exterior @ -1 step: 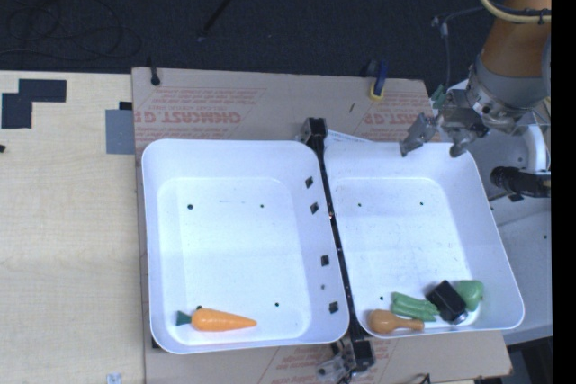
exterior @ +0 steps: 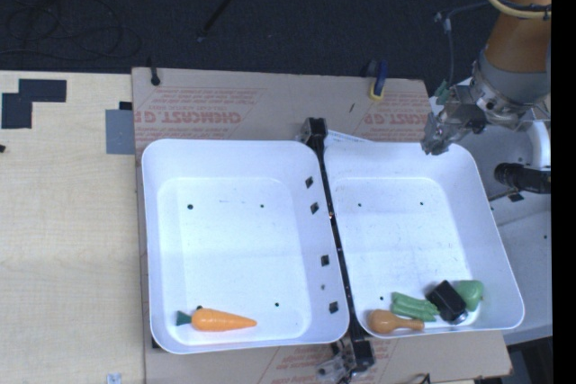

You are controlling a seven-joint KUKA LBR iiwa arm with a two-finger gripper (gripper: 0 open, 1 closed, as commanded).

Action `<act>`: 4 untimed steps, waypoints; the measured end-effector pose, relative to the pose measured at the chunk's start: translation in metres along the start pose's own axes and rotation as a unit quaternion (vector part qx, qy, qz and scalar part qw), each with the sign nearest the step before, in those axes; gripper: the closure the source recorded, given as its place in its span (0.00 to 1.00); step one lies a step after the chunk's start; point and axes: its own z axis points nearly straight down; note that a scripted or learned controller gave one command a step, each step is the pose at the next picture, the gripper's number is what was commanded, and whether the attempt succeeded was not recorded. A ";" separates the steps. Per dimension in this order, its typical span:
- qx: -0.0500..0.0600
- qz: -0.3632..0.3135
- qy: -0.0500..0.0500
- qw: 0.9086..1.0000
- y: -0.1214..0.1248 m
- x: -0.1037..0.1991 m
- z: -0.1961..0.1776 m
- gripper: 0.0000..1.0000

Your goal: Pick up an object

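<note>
Your gripper point(exterior: 436, 142) hovers above the right bin's point(exterior: 490, 220) far rim; I cannot tell its state. The green bean pod point(exterior: 412, 307) lies well apart, against that bin's near wall.

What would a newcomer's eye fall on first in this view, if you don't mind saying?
Probably the bright orange carrot at the near edge of the left bin. Next, the cluster in the right bin's near corner: green vegetables, a black block, an orange piece. The gripper hangs above that bin's far corner.

You are looking at smooth glossy white plastic bins point(exterior: 162, 193), brown matt printed cardboard point(exterior: 270, 108) lying under them, pale wood-grain bench point(exterior: 63, 238), shiny orange plastic carrot point(exterior: 223, 320).
</note>
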 end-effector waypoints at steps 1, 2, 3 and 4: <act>-0.001 0.001 -0.001 1.000 -0.007 -0.012 -0.008 1.00; -0.002 0.002 -0.001 1.000 -0.027 -0.051 -0.025 1.00; 0.001 0.000 0.000 1.000 0.005 -0.070 0.054 1.00; -0.004 0.000 -0.001 1.000 0.006 -0.044 -0.036 1.00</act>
